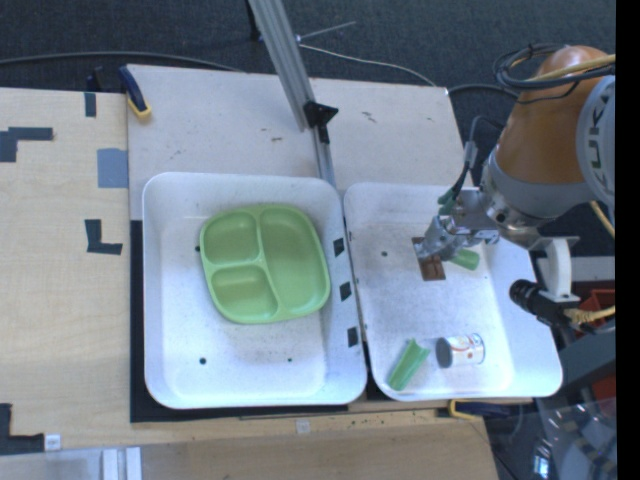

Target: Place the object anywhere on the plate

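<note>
Lying nearest the front rim of the right shallow white bin [530, 373], a green oblong block [407, 364] and a small clear bottle with a dark cap [459, 350] are seen side by side. Farther back in that bin, a small brown block [432, 270] is seen at the tips of the pincer [437, 253]; whether it is gripped cannot be told. The green compartmented plastic plate [265, 263] is set in the left white bin [170, 348], well apart.
</note>
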`<state>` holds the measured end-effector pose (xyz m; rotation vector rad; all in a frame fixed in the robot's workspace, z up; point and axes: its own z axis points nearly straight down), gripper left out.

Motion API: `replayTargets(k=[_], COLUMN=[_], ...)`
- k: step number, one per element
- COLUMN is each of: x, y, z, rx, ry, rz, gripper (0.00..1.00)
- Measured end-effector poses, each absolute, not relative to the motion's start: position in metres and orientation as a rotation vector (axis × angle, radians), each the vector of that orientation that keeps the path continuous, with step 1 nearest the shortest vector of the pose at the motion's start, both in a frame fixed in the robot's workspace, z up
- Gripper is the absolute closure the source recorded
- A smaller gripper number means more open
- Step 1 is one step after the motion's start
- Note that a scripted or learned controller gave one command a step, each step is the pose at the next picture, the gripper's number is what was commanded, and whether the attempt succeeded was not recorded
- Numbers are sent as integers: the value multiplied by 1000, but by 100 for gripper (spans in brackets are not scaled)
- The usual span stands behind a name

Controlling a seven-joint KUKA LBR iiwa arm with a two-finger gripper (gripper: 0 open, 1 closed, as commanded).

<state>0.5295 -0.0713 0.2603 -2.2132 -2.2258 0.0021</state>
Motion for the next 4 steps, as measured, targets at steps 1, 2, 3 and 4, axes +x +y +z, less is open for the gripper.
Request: replayTargets(k=[1,2,3,4], x=[553,559,562,581], y=[-21,39,88,131], z=[252,252,244,242], rx=[-2213,-2211,-2213,-2214], ry=[-2228,-2229,-2227,-2227], rz=[1,1,2,0], gripper=[100,100,100,100])
